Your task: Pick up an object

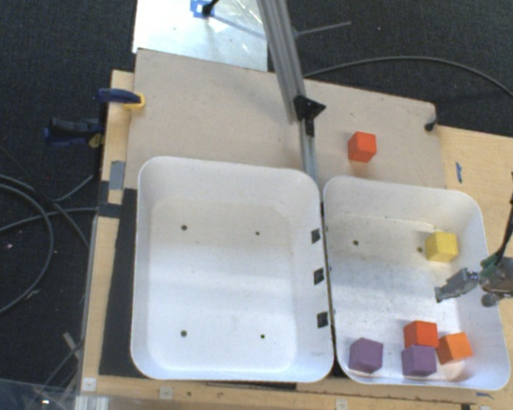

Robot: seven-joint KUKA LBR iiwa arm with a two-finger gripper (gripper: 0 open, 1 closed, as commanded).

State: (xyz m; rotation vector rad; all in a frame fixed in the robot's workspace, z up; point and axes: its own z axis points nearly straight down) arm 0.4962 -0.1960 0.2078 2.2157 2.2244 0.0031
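1. Dark carpet with loose cables surrounds a pale bench (pixel 214 100) on which two white bins are set side by side.
2. The gripper (pixel 457 286) is seen over the right bin (pixel 377 215), near its right wall; whether it is spread or closed cannot be told.
3. A yellow block (pixel 441 246) lies just above and left of the gripper, apart from it.
4. Below the gripper are clustered two orange blocks (pixel 421 334) and two purple blocks (pixel 366 355).
5. Another orange block (pixel 362 147) is placed on the bench, well beyond the gripper.
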